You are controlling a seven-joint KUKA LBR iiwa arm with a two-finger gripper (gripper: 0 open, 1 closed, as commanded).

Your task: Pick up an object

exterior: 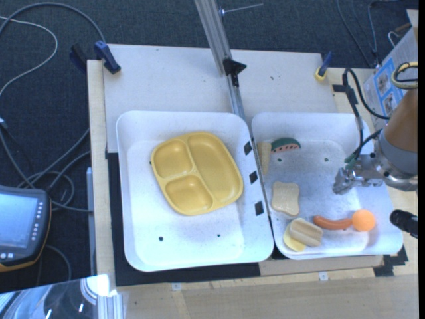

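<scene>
A: State the item count.

B: Two white bins sit side by side. The left bin (133, 198) contains one item: a yellow divided plate (196, 173) with three compartments. The right bin (312, 126) contains five items: one watermelon slice (285, 144), one bread slice (285, 198), one hot dog bun (304, 233), one sausage (332, 223) and one orange ball (363, 220).

A: Describe the candidate objects.

B: The watermelon slice is a small wedge, green rind with a red face, near the far left corner of the right bin. The bread slice is pale with a tan crust and lies flat near the bin's left wall. The bun is tan and oblong, on a yellow patch at the near left corner. The sausage is orange-red, slightly curved, and touches the orange ball at its right end, along the near wall.

A: Gripper (340, 182) status?

B: It is over the right side of the right bin, above and apart from the sausage and ball. Whether its fingers are apart or together cannot be determined. No object is visible between them.
</scene>
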